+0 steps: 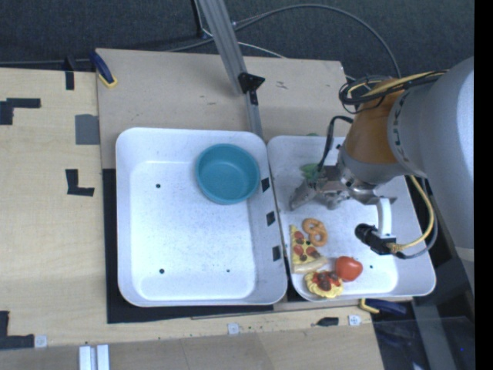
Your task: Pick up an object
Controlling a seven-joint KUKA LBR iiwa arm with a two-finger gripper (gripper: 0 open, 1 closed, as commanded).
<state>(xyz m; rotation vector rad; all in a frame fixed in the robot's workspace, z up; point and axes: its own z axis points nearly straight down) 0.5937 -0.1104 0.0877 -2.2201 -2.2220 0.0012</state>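
Observation:
My gripper [304, 196] hangs low over the upper left part of the right bin [408, 284], below the orange-banded wrist. A small green object [310, 169] lies just above it, partly hidden by the gripper body. Toy foods lie in the bin's lower half: a pretzel [314, 230], a pizza slice [303, 253], a red tomato [349, 268] and a yellow piece with red topping [323, 284]. The pretzel lies a short way below the gripper, apart from it.
A blue bowl [226, 173] sits in the upper right corner of the left bin [154, 230]. A black clip with a yellow cable [374, 239] hangs from the arm over the right bin. A grey pole [223, 37] slants in from the top.

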